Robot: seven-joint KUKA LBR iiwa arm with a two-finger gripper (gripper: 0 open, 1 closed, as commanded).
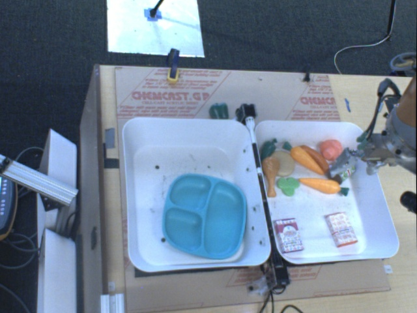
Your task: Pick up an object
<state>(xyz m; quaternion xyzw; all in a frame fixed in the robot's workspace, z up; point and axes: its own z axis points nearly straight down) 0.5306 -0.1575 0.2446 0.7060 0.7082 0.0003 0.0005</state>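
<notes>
- Bright, even overhead light with soft, faint shadows.
- The white bins (195, 132) look slightly washed out.
- The picture is a little soft and grainy throughout.

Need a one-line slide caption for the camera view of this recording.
KUKA arm's gripper low over the right bin, beside toy carrots and two small packets; a blue divided plate lies in the left bin.

it was a robotics lab: a bench (195, 90) topped with printed protective board, two white bins (140, 142), trailing cables (365, 44), dark carpet (45, 44).
</notes>
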